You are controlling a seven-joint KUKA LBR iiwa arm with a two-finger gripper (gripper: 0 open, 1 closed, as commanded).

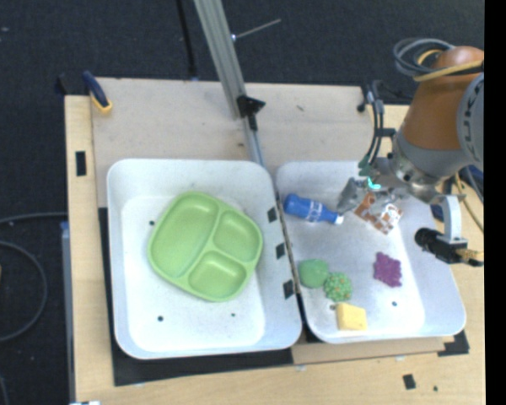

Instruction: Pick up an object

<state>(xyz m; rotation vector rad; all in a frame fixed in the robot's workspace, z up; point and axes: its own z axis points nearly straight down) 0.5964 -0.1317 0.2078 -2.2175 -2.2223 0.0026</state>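
The two-finger gripper (364, 199) hangs over the upper middle of the right white bin (438, 310), at the end of the grey arm with its orange band (443, 99) reaching in from the right. Whether it is open or closed I cannot tell; the tip is a dark, cluttered blur from this height, and nothing can be made out held in it, so I judge that no pick is made yet.

Just beside the gripper on its left lies a blue cylindrical bottle with a white cap (310, 209), on its side, the capped end pointing toward the gripper and seeming almost to touch it. Just to the gripper's right and a little below is a small white and orange-brown object (383, 217), too blurred to name. Either of these looks the likely target, the bottle perhaps more so.

Farther down the same bin sit a purple bumpy lump (388, 269), a smooth green rounded piece (314, 272), a speckled green ball (338, 287) just beside it, and a yellow block (351, 316) near the lower rim. All rest on the bin floor.

The left white bin (126, 310) holds a light green plastic plate with three compartments (206, 245), lying flat, well apart from the gripper.

As I read it, the task is at the approach stage: grasping and lifting remain.
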